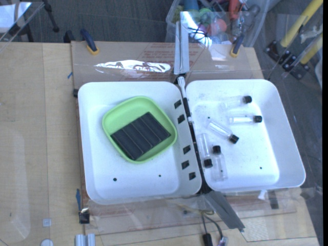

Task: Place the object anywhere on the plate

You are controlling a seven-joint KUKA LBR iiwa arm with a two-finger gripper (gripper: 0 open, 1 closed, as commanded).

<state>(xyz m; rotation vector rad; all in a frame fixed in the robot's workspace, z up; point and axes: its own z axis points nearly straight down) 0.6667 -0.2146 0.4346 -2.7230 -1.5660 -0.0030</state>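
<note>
Five clear plastic vials with black caps (226, 132) lay loose in the right white bin (287, 173), awaiting pickup for the square green plate (114, 118) opposite, holding a dark ribbed slab (140, 135); the gripper's state I could not tell.

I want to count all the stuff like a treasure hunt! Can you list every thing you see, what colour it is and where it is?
white bins: 2, white, side by side on the bench
plate: 1, green, square with rounded corners, in the left bin
dark ribbed pad: 1, black, lying on the plate
tubes: 5, clear with black caps, scattered in the right bin; two lie close together near its left wall
clear box of toys: 1, see-through with mixed colours inside, behind the bins
clamps: 2, blue and orange, at the bench's back edge
bench: 1, light wood, under everything
</note>
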